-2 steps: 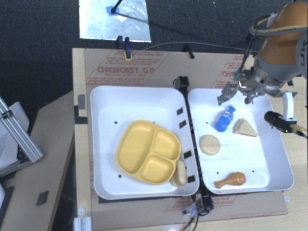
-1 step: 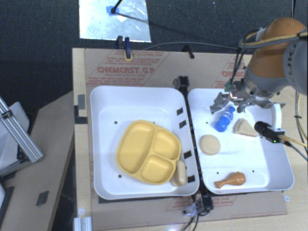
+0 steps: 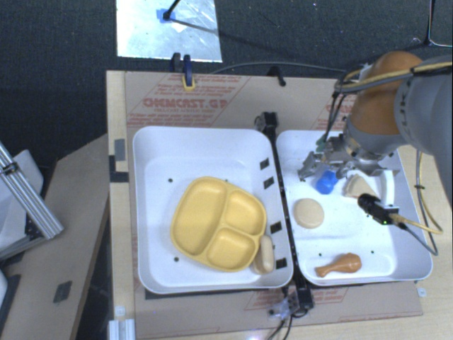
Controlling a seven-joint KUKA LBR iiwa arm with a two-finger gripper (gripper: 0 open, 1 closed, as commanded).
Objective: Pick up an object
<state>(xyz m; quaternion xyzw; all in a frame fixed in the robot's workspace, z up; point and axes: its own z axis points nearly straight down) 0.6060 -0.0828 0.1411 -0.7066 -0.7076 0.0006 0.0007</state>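
The left bin [image 3: 152, 190] holds a yellow divided plate [image 3: 218, 222] that sits tilted a little, its three sections facing up. At about four o'clock from the plate, touching its lower right edge, lies a small pale bread roll [image 3: 265, 254], close to the bin's right wall. A black strip with clips runs down between the two bins.

In the right bin [image 3: 407, 261], a round cream-coloured bun [image 3: 308, 212] lies near the left wall, roughly at the bin's middle height. At five o'clock from it, near the front edge, rests a tan drumstick [image 3: 339, 264], lying on its side with the thin end pointing toward nine o'clock. At one o'clock from the bun sits a small blue object [image 3: 325, 182] — it is right under the gripper [image 3: 327, 163], which hangs low over the bin's far half. The gripper's metal parts crowd around the top of the blue object, but how far the gripper is open, and whether it has hold of anything, I cannot tell. Just at three o'clock from the blue object lies a pale wedge-shaped piece [image 3: 359, 185], partly under the wrist. The grey arm [image 3: 425, 112] comes in from the right — an orange band [image 3: 379, 94] shows above the wrist, and cables trail down across the bin's right side.
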